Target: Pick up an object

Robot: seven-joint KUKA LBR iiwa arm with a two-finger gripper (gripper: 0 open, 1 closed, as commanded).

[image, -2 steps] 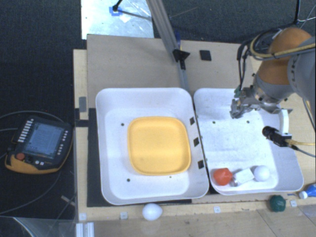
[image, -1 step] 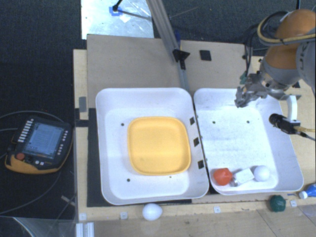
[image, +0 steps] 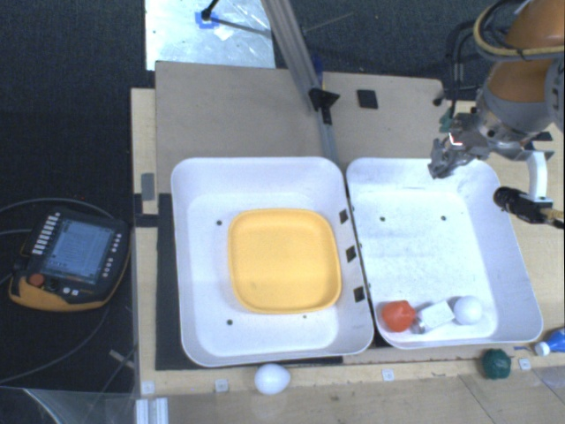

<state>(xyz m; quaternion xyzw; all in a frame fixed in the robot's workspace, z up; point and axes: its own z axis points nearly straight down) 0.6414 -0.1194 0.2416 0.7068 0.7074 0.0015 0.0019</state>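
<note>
Three small items sit bunched at the near edge of the right bin (image: 494,237): a red ball (image: 397,315), a white block (image: 434,315) just beside it, and a white ball (image: 468,309) touching the block's other end. The gripper (image: 441,164) hangs over the far edge of the same bin, well apart from the cluster; fingers too dark and small to read, so can't tell whether spread or pressed together, and nothing shows between them. The left bin (image: 199,237) holds a yellow plate (image: 284,261), flat and wide, prob. a poor pick. A white egg (image: 272,379) and a green ball (image: 495,363) lie outside the bins on the bench.

Best bet imo: go for the red ball, since its left side is free. Move toward the near wall, centre above the ball, descend vertically w/ the fingers straddling it so neither tip lands on the block or the bin wall. Risk: balls roll off a glancing touch, so close only once low enough.
</note>
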